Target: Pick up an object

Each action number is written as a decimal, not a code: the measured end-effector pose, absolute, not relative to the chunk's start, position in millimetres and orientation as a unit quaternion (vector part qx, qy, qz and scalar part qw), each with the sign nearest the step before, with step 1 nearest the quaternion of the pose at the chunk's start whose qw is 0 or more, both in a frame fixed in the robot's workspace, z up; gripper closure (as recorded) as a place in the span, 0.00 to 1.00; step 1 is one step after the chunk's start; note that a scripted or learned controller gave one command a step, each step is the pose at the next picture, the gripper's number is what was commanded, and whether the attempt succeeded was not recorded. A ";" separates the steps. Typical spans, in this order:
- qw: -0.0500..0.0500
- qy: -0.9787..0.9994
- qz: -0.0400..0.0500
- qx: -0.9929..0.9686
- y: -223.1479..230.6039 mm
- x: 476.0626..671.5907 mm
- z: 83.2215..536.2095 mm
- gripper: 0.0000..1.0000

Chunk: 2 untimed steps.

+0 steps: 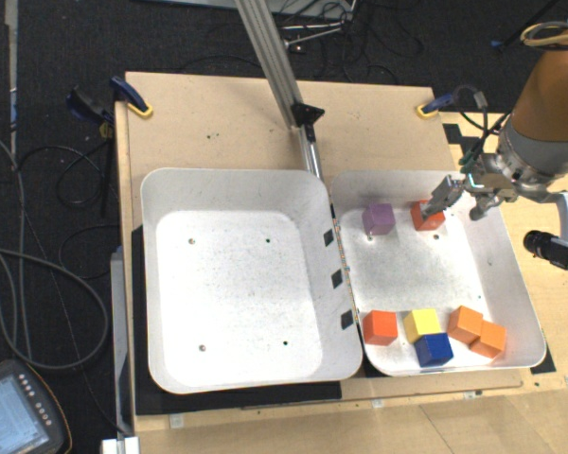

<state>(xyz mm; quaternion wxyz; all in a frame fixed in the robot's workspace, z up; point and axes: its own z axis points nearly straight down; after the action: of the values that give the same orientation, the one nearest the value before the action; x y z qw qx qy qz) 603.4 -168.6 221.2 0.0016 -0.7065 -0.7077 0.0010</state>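
One red block (427, 218) lies in the right bin (511, 282), just right of the purple block (379, 218), directly under the gripper (464, 192), whose open fingers straddle its upper right side without yet holding it.

Even overhead light, soft short shadows, mild glare on white bins (237, 197); slightly grainy

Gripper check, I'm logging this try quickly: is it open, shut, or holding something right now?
Gripper: cannot be told; it sits right above the small red block in the right white bin, with no visible grasp.
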 end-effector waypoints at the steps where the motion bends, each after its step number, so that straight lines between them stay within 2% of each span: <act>1: 0.001 -0.708 0.000 -0.706 -168.5 603.8 223.0 0.00; 2: 0.003 -0.707 0.002 -0.707 -162.5 601.6 160.0 0.00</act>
<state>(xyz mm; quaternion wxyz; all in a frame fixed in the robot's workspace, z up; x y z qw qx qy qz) 601.6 -162.5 160.0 0.0026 -0.7070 -0.7073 0.0019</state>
